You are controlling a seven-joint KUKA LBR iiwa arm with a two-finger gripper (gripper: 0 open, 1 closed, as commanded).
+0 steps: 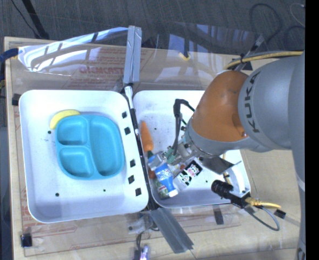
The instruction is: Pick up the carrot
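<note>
Orange, slim and tapered: the carrot you are after lies in the right shallow white bin, along its left wall, just beside the divider between the two bins, lengthwise up and down the view. Its lower end sits next to a small blue and white carton and a cluster of small printed packets.

Grey arm with orange band: reaches in from your right, over the right bin. The hand hangs low above the packets, near the carrot's lower end; whether it is open or closed cannot be told, and nothing can be seen in it.

Left shallow white bin: one light blue three-compartment plastic plate, with a yellow rounded item showing at its upper left edge.

Wooden bench carries both bins.
</note>
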